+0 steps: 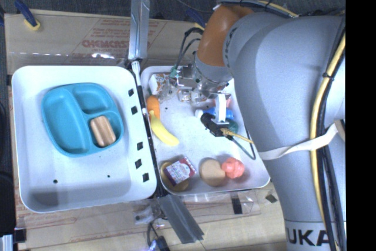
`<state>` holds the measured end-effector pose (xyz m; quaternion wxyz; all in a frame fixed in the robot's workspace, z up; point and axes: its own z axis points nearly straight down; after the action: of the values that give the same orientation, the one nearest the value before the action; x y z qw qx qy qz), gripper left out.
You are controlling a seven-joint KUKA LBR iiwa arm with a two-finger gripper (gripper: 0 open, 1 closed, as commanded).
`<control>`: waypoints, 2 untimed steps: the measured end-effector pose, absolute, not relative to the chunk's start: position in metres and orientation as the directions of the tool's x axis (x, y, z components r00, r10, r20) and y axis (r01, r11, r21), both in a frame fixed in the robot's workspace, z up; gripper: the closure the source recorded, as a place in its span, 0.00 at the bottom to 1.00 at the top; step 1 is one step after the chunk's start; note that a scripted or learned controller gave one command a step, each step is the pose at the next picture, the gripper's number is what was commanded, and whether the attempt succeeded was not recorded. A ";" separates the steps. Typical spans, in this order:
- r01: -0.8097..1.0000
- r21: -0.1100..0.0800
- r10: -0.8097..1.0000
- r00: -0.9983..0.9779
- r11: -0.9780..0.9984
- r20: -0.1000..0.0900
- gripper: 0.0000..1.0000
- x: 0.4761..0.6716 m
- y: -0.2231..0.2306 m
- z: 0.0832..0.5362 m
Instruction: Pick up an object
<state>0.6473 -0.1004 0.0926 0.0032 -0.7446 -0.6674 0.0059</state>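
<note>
Tool low in the right bin's far end, grip unreadable.

The tool (187, 90) sits at the far part of the right bin (254, 180), under the arm's orange band (218, 32) and wrist; whether it is spread or pressed together cannot be told from here. Just beside it to the left lies an orange fruit (153, 106), with a banana (163, 131) touching below it. Nearer the front rim sit a red-labelled packet in a small bowl (178, 172), a tan potato-like piece (212, 171) and a pink lump (234, 168), close together. The left bin (35, 173) holds a blue divided plate (70, 111) with a brown bread roll (102, 130) in its right compartment. Both bins rest on the tabletop (70, 35).
</note>
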 end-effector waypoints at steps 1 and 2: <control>0.983 0.004 0.983 -0.184 0.184 -0.001 0.00 0.658 -0.072 0.195; 0.979 0.027 0.979 -0.202 0.202 -0.007 0.00 0.656 -0.090 0.130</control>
<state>0.6557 -0.0901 0.1301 -0.0112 -0.6316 -0.7751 -0.0080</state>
